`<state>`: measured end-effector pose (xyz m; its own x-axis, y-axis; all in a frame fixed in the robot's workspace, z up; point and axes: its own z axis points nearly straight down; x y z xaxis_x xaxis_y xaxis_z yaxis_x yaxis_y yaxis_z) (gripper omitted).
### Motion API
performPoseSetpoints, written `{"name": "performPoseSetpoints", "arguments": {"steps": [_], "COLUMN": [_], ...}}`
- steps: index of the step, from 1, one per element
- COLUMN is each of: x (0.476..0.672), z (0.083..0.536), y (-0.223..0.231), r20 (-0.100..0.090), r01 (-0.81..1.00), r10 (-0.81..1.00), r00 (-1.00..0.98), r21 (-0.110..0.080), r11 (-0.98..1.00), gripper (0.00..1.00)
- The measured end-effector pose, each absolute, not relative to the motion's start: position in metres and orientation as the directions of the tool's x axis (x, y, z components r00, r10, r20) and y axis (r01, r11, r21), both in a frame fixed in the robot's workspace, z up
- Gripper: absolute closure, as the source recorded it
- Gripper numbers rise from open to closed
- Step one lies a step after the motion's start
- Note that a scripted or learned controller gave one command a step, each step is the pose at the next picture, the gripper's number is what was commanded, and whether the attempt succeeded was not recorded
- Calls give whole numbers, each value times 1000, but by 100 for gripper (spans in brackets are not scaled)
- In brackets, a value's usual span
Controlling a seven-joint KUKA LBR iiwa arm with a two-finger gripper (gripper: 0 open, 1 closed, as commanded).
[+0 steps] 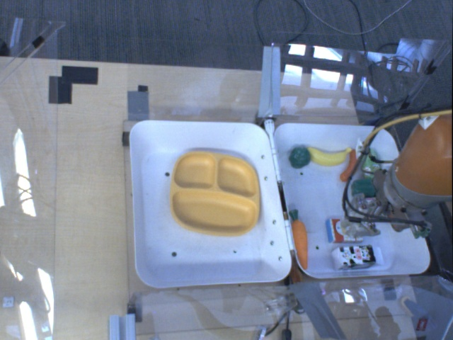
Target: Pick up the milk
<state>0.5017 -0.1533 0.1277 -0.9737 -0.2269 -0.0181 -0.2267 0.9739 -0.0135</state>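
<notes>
The milk (357,256) is a small white carton with black patches, lying on its side near the front edge of the right bin (318,190). My gripper (366,219) hangs from the grey wrist under the orange band, just behind the milk and slightly above it. Directly beneath the gripper's left side lies a small red, blue and white box (335,230). The wrist and cables hide the gripper's tips, and nothing shows held in them.
A carrot (300,242) lies along the right bin's left wall. A green vegetable (299,156), a banana (330,156) and a thin orange piece (349,166) sit at the back. The left bin (152,190) holds a yellow divided tray (215,192).
</notes>
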Motion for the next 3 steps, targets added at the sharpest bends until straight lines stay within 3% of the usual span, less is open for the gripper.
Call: {"name": "performPoseSetpoints", "arguments": {"steps": [1, 2, 3], "x": [527, 527, 541], "z": [262, 262, 116], "y": [-195, -195, -184], "r20": [-8, -7, -4], "r01": [-340, -339, -411], "r10": [-340, -339, -411], "r00": [-940, -941, -912], "r21": [-3, -2, 2], "r11": [940, 941, 912], "gripper": [100, 0, 0]}}
